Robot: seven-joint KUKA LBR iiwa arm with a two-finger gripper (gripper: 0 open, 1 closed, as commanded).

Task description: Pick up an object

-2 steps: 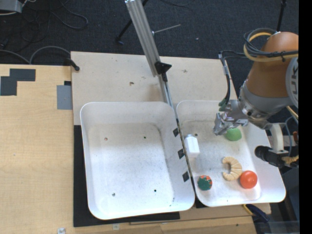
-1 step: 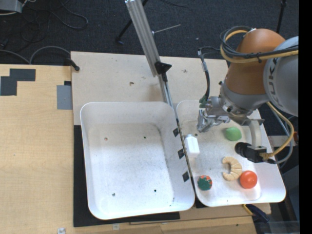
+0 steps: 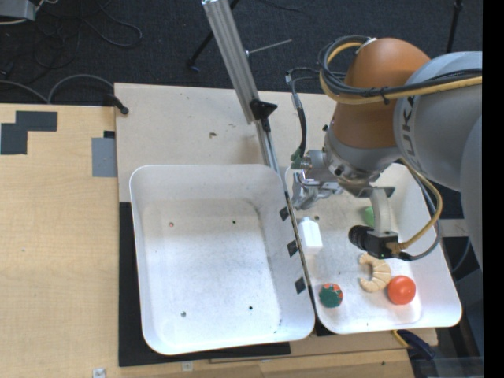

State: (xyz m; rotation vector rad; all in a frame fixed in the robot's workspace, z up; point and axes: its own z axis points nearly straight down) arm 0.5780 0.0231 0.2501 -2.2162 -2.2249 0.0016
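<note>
Grey arm (image 3: 441, 124), orange dome band, yellow and black cables looped, metallic hand (image 3: 309, 186).

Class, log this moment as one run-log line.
arm: over right bin | gripper: near white block | also: tomato, croissant, green-red ball

Even overhead light, soft shadows, slight blur, dim floor (image 3: 118, 22).

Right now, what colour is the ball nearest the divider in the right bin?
Green with red patches, ball, seen in the camera view.
</note>
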